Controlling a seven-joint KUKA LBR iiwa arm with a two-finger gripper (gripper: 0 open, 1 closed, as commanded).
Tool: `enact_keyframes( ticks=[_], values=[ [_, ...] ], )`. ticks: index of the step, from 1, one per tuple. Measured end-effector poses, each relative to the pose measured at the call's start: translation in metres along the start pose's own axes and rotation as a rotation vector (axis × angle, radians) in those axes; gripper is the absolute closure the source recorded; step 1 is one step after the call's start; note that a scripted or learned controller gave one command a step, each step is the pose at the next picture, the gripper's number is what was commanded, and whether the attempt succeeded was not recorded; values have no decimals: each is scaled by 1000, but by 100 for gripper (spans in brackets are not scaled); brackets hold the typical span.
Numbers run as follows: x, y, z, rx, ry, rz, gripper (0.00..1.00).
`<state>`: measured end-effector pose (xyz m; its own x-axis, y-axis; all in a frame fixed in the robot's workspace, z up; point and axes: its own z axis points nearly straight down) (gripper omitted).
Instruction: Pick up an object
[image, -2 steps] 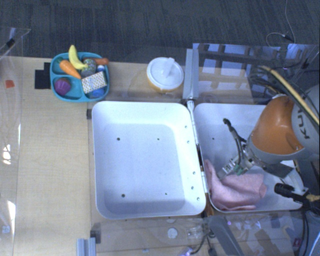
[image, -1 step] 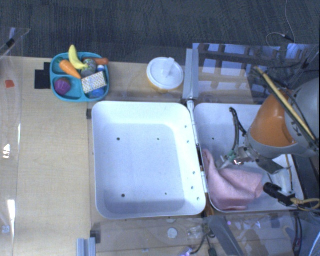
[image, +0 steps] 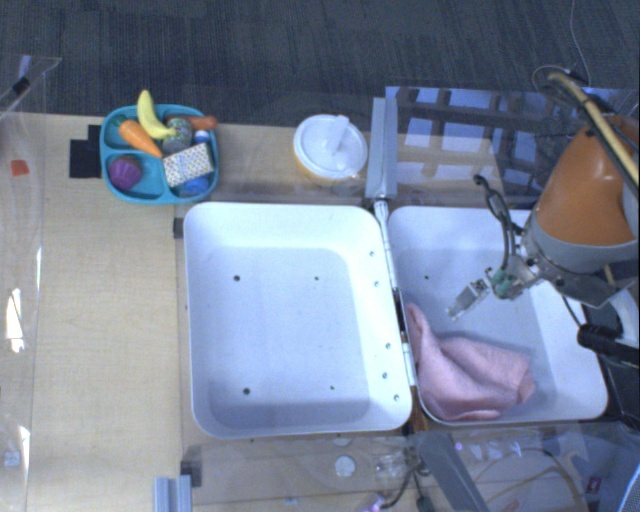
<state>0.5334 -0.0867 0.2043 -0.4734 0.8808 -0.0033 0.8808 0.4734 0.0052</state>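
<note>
Leftmost, we note a blue tray (image: 112, 184) on the bench (image: 90, 330), holding a banana (image: 151, 116), a carrot (image: 138, 136) and other small toys. Right of it sits a round white lid (image: 331, 146). Below these lies the left bin (image: 290, 318). The right bin (image: 560, 345) holds a pink cloth (image: 470, 370), crumpled against its near-left corner and touching the left wall. Above the cloth, apart from it, we see the gripper (image: 462, 300) pointing down-left, with the grey arm (image: 585, 205) and its orange band behind. The claw carries nothing; whether it is spread or clenched we cannot tell.
</note>
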Motion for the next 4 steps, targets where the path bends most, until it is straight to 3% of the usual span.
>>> enact_keyframes(
  ticks=[1,2,3,4],
  values=[
    [-12,-57,50,5,3,-10,0],
    [6,-37,113,-8,-7,40,0],
    [-27,-66,28,2,0,154,0],
    [7,-44,113,-10,-8,120,0]
  ],
)
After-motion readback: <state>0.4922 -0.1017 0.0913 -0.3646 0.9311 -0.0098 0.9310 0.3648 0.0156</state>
